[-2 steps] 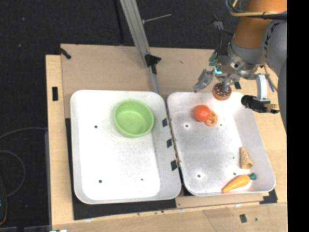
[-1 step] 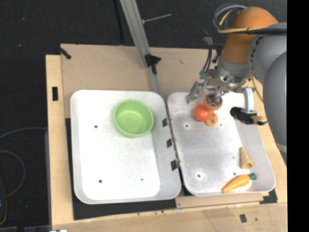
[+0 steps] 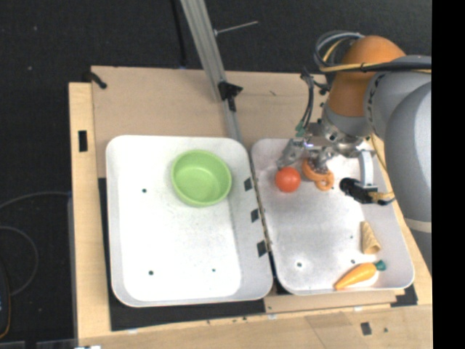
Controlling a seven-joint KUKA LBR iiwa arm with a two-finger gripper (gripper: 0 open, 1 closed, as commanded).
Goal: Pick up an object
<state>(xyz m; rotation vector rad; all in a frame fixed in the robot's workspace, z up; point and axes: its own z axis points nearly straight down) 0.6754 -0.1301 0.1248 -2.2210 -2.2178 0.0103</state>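
My gripper (image 3: 308,153) hangs over the far part of the right bin (image 3: 320,224), below the arm's orange band. A red-orange ball (image 3: 288,179) lies just in front of it, to its left. A small orange curled piece (image 3: 320,175) lies right under the gripper's near side, partly hidden by it. I see nothing lifted off the bin floor.
A carrot-shaped toy (image 3: 356,275) lies at the right bin's near right corner, with a tan cone (image 3: 369,236) just beyond it. A green bowl (image 3: 201,178) stands in the left bin (image 3: 145,231). A slanted metal post (image 3: 211,57) rises behind the bins.
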